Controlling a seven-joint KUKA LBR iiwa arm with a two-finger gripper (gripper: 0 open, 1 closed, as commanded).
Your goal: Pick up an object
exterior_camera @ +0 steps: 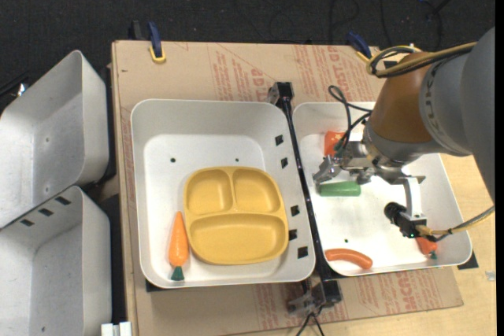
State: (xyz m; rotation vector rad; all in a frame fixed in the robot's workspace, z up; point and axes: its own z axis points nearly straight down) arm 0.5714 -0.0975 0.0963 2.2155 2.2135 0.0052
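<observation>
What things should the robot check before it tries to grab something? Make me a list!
1. Pincer sits over the right bin: ok.
2. A target is near: the green piece lies just under the pincer: ok.
3. Green piece actually gripped: cannot tell.
4. Other items stay out of the way: the orange sausage-shaped piece lies apart near the bin's front edge: ok.
5. The orange-red piece sits close behind the pincer and might get bumped: not ok.
6. Left bin things, the yellow tray and carrot, are far away: ok.

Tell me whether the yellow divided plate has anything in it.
Empty. The yellow three-compartment plastic plate in the left white bin shows bare compartments; the orange toy carrot lies beside it.
</observation>
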